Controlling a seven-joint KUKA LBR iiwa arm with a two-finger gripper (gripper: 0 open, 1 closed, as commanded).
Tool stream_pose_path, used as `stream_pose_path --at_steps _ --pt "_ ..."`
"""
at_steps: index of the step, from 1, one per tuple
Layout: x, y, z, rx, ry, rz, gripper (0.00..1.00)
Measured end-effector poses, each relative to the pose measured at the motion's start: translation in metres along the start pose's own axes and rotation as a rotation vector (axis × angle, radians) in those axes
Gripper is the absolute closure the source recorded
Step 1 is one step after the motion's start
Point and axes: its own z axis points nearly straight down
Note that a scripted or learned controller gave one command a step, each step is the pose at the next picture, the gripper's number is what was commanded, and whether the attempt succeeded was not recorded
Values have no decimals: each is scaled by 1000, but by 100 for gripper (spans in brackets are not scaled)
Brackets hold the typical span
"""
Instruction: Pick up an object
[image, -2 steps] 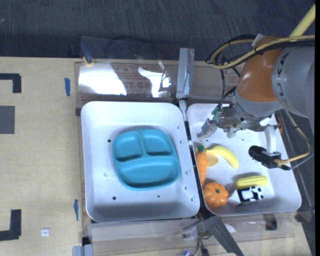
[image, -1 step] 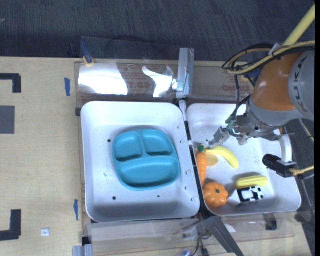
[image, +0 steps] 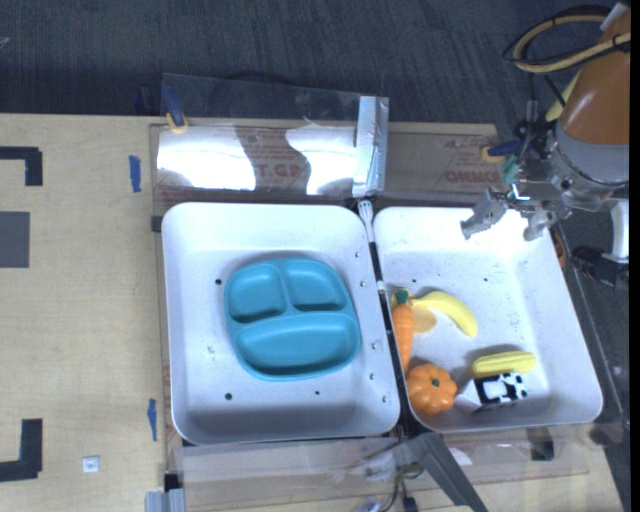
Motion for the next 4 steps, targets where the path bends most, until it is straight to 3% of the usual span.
stream_pose_path --at_steps 1,2,3,4 --pt "-23 -66 143 16 4 -157 0" --pt "-37 -32 188 2 1 -228 0" --pt "-37 -30 176 -6 -1 -228 100" --pt "81 -26 87 -1 6 -237 100"
